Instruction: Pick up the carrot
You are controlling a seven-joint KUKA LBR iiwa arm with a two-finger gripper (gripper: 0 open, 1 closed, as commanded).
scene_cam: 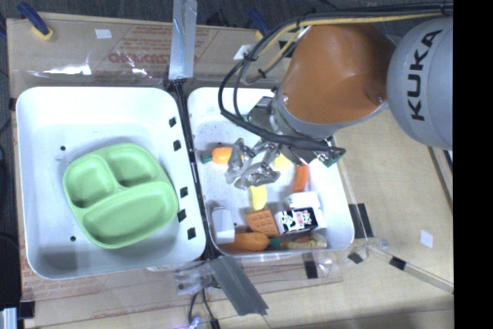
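Holding toy foods, right bin (202, 110) contains carrot (301, 178); left bin (31, 127) holds green plate (119, 194).

The bench (400, 189) is a pale wooden surface. Two shallow white bins lie directly on it, touching along their inner walls. The left bin (31, 166) sits toward nine o'clock, the right bin (202, 108) near the centre. Clear plastic sheeting (115, 50) with reddish print lies flat on the bench at eleven o'clock, behind the bins. A strip of grey tape (183, 35) runs over it at twelve o'clock, and another grey tape strip (239, 285) lies at six o'clock.
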